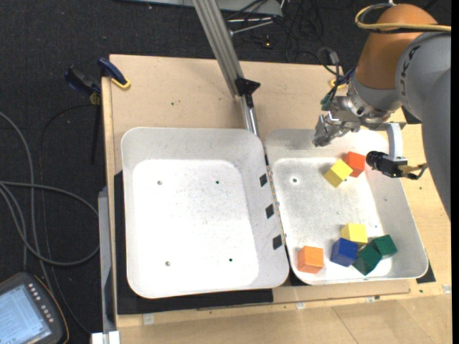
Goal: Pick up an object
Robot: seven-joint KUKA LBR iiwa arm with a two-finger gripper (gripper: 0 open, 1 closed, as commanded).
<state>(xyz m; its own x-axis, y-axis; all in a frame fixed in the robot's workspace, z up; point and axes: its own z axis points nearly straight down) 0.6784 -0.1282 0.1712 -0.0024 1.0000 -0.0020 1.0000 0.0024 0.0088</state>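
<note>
Hovering with fingers (pixel 326 136) I cannot tell spread or pressed, the nearest yellow block (pixel 337 173) just below looks light, rigid, smooth-faced — best pinched across flat opposite sides.

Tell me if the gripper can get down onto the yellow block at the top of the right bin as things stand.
Probably yes. The gripper hangs over the right bin's far edge, close to the yellow block. Its top is uncovered; the orange-red block touching its right side could crowd one finger.
</note>
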